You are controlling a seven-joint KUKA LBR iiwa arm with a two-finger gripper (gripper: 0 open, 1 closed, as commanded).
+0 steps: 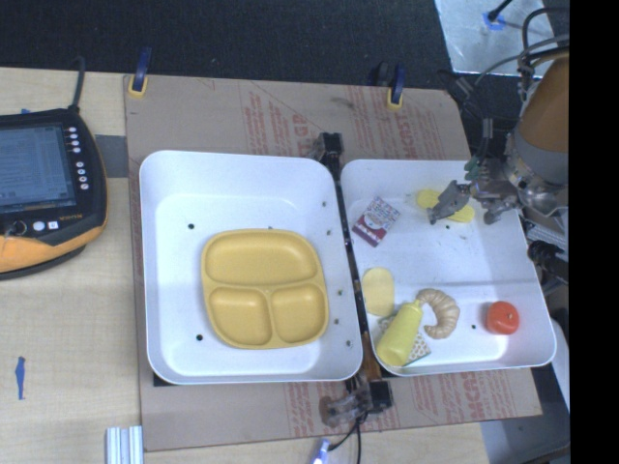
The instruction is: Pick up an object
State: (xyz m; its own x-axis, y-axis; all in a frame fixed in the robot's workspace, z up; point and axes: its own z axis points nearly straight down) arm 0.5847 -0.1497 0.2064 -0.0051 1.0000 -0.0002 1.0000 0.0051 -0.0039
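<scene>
- The hand [474, 204] is hovering over the right bin's [440, 259] far side, just above a small yellow piece [431, 199].
- A yellow divided tray [263, 286] is lying in the left bin [164, 288].
- A croissant [442, 310], yellow bottle [398, 333], red tomato [501, 317] and red-white packet [376, 220] are sitting in the right bin.
- A tablet [44, 187] is resting on the bench [68, 356].

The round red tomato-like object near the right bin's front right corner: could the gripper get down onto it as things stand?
Probably yes. The round red object lies alone on bare bin floor, apart from the tan croissant, with nothing above it; the gripper hangs farther back in the same right bin.
</scene>
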